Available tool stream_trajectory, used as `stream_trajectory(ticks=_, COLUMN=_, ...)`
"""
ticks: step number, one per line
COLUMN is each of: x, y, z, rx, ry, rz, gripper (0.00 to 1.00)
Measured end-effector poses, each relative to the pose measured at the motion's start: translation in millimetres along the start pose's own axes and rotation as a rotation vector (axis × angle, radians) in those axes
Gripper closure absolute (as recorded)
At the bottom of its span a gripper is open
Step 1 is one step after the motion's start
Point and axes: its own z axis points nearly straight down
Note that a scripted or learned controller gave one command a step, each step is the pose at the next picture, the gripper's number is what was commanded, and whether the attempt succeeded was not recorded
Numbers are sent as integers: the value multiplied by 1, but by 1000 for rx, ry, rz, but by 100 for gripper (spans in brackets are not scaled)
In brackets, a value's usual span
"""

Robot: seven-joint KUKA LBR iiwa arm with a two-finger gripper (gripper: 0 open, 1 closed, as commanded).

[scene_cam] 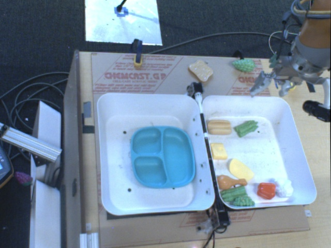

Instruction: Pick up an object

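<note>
Green beans [246, 127] lengthwise tilted up-right, right bin [296, 133]

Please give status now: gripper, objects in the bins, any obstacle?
Gripper open, holding nothing, above right bin far edge. Toy foods lie untouched inside; nearest is green vegetable. Nothing blocks it.

The flat brown cardboard sheet [155, 68] under the 2 bins carries red printed lettering along its far edge, reading roughly "CHEMCAST GP" left of centre. Smaller red print beneath it and further right is too blurred to read.
</note>
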Motion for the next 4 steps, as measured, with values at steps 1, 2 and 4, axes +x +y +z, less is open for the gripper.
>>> stream_trajectory(ticks=1, x=-17, y=-39, z=152, rx=5, ry=1, rz=2, gripper=0)
stream_trajectory(ticks=2, x=-60, y=6, z=194, rx=2, ry=0, rz=2, gripper=0)
stream_trajectory(ticks=4, x=-66, y=3, z=193, rx=0, ry=0, rz=1, gripper=0)
